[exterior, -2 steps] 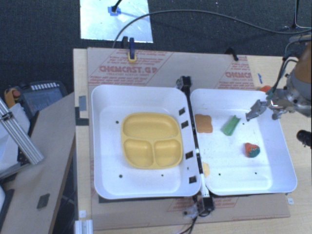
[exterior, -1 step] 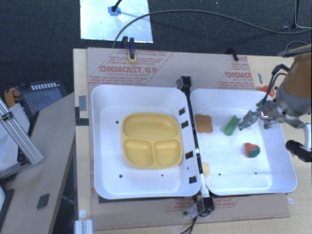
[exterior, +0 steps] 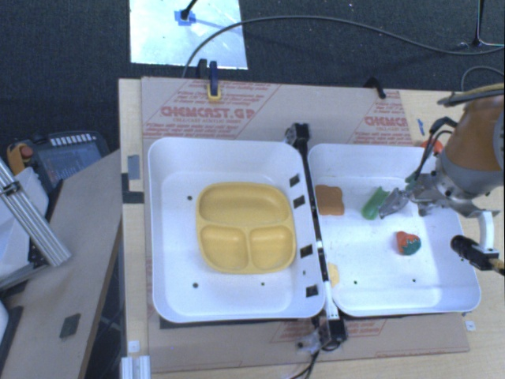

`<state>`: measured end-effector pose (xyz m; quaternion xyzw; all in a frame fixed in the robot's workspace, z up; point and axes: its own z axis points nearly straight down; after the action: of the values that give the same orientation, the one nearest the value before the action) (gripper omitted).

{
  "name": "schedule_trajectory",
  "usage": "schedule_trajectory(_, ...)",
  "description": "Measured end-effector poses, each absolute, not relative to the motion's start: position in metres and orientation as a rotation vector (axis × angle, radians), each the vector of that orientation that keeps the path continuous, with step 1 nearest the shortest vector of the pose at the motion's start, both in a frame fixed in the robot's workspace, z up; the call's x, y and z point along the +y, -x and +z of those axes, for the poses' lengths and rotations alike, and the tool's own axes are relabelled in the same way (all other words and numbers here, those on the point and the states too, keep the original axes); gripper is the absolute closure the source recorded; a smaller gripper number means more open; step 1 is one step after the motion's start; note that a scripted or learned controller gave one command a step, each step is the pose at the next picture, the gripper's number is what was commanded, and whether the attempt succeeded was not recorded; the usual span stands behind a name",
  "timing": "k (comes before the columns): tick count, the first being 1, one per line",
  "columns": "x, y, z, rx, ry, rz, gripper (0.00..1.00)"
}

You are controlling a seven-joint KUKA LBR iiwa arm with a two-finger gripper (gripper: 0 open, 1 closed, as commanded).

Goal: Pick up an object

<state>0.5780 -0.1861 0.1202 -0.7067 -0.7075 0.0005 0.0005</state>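
Fingers of the gripper touch the green object in the right bin; whether they pinch it is unclear. Lifting looks next.

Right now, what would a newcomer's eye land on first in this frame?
First the yellow divided tray, alone in the left bin. Then the gripper in the right bin, low beside a green object, with an orange-brown piece to their left and a small red-and-green object nearer the camera.
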Motion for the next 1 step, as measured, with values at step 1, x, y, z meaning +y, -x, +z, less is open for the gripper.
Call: schedule_trajectory(1,-0.1854,-0.5799,0.0857,-2.223,2.221,-0.005,0.00)
